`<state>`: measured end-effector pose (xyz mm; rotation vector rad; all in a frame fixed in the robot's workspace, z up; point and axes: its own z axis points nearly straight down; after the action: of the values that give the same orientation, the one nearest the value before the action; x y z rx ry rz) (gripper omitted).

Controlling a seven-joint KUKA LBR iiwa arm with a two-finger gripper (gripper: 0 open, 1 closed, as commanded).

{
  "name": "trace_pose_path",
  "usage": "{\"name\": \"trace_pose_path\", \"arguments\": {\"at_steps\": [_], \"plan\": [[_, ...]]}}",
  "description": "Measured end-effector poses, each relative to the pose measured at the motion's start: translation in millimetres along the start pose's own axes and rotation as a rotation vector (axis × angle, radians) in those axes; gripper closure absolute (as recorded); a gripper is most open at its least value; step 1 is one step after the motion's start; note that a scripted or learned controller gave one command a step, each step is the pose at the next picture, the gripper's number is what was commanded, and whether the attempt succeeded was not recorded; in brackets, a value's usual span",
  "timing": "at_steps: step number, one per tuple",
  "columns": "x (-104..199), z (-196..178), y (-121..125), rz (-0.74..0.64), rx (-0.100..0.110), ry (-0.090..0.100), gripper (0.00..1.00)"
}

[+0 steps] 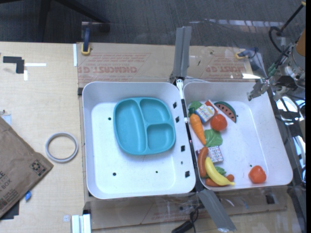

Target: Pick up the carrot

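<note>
Against the right bin's (272, 130) left wall the carrot (196, 128) lies hemmed by a tomato (218, 123), leafy greens (213, 138) and a carton (205, 111), well apart from the gripper (260, 86) over the far right corner.

From my remote seat I see little of the arm (295, 67): just a cluster of parts at about two o'clock in the view, cut off by the frame. The bulk reads as pale grey and silvery metal with bright glints. Above it, toward one o'clock, sits a tan-orange patch (300, 50), which matches the band above the wrist. Thin black cables (284, 21) loop up from there and run off the top edge, and a thinner dark lead crosses them. On the nine o'clock side, a slim, pale metal piece juts out, which I take for the gripper (257, 89); its detail is too small to read.
</note>
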<state>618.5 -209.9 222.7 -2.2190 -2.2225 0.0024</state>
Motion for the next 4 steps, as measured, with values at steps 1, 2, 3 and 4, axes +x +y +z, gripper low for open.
{"name": "trace_pose_path", "arguments": {"at_steps": [1,2,3,4], "plan": [[7,72,-80,0.101,0.002,0.001,0.0],[83,132,-77,0.157,0.001,0.0,0.0],[68,113,-130,-0.068,0.0,0.001,0.0],[67,104,-129,-0.065,-0.001,0.0,1.0]]}}
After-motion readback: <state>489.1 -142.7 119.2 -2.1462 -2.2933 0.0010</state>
